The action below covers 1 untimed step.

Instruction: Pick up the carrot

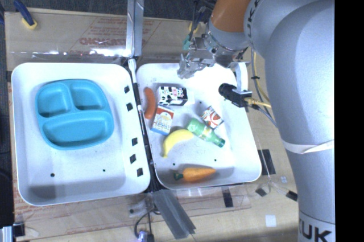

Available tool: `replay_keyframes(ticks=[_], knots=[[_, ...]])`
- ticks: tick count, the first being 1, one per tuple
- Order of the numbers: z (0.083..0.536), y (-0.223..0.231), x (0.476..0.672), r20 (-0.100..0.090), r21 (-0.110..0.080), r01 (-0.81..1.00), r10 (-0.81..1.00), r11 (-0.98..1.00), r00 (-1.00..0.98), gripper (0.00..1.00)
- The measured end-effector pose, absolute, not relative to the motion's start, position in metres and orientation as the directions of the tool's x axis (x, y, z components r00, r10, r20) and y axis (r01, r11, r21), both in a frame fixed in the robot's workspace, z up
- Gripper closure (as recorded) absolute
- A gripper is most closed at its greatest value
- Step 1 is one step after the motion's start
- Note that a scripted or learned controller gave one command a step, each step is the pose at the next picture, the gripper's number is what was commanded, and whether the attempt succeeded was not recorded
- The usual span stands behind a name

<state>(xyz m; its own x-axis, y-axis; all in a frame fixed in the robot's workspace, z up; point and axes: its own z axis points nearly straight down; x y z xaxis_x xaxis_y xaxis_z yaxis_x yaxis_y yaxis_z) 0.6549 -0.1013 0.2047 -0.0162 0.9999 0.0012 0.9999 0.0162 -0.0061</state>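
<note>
The orange carrot [196, 174] with a green stub at its left end lies flat along the front wall of the right bin [245, 144]. My gripper [187, 68] hangs over the back edge of that bin, far behind the carrot and above a black-and-white carton [171, 95]. Nothing shows between its fingertips.
The right bin also holds a sausage [149, 102], a red-and-white carton [163, 121], a banana [175, 139], a green bottle [206, 132] and a small red can [212, 117]. A blue divided plate [75, 111] lies in the left bin [34, 178]. The arm's bulk looms over the right side.
</note>
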Motion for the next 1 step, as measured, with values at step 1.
replay_keyframes(ticks=[1], knots=[[0.2046, -0.1013, 0.6548, 0.001, -0.006, 1.0, 1.0, 0.016, -0.016, 0.0]])
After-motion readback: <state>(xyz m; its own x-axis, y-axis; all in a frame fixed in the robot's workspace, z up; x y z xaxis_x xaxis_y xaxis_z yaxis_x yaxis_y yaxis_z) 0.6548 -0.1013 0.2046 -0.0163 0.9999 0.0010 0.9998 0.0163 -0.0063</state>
